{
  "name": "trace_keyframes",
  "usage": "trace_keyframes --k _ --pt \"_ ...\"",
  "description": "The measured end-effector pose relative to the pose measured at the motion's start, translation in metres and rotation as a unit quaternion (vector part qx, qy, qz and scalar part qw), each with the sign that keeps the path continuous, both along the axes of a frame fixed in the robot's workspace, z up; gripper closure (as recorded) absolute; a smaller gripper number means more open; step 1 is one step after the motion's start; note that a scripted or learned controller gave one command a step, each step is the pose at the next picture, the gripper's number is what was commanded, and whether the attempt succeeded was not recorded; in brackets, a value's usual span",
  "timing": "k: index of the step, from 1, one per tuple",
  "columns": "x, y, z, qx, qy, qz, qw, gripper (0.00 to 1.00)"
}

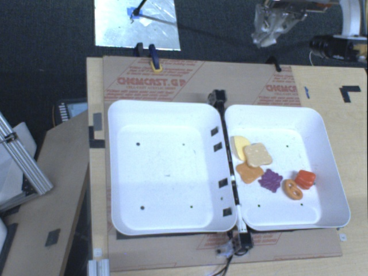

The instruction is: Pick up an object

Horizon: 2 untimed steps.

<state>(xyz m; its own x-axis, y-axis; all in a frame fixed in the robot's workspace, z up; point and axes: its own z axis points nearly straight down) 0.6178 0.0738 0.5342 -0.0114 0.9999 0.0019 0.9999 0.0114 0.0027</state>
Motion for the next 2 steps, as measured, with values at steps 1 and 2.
trace_keyframes --k 1,2 --pt "0.05 0.053 -0.001 -0.0002 0.0 -0.001 1.0 1.0" --pt "0.05 0.13 -0.052 0.0002 0.003 0.0 1.0 1.0"
